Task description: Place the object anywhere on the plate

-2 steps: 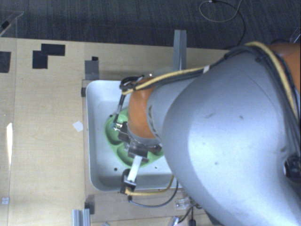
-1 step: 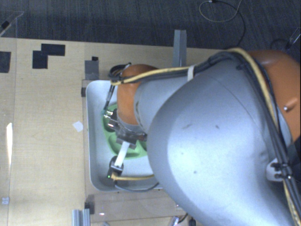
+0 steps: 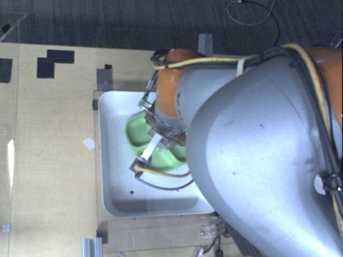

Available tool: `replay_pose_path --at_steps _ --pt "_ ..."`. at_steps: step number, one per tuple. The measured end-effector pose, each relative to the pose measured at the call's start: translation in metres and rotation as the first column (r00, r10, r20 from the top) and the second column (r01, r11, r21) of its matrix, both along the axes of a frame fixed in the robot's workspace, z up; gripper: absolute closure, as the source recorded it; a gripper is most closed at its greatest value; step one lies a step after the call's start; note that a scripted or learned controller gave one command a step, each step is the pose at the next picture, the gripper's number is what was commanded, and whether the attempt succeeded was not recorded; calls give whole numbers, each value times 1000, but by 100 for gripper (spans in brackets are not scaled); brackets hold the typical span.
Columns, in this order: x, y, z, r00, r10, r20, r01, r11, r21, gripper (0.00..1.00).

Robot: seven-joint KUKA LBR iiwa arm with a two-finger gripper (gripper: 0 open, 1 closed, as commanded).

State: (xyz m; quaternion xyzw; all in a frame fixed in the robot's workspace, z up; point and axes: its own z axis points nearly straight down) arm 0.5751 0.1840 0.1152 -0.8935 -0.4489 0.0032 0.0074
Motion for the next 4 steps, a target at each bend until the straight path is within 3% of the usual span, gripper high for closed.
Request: replay_pose_path --at_steps 1,2,3,4 --pt "6 -8 -3 996 85 -12 -85 996 28 100" --pt "36 3 -8 983 -180 -38 180 984 12 100" --pt "34 -3 -5 974 -223 -38 223 974 22 100" --pt "63 -56 37 982 190 15 -189 982 -9 100"
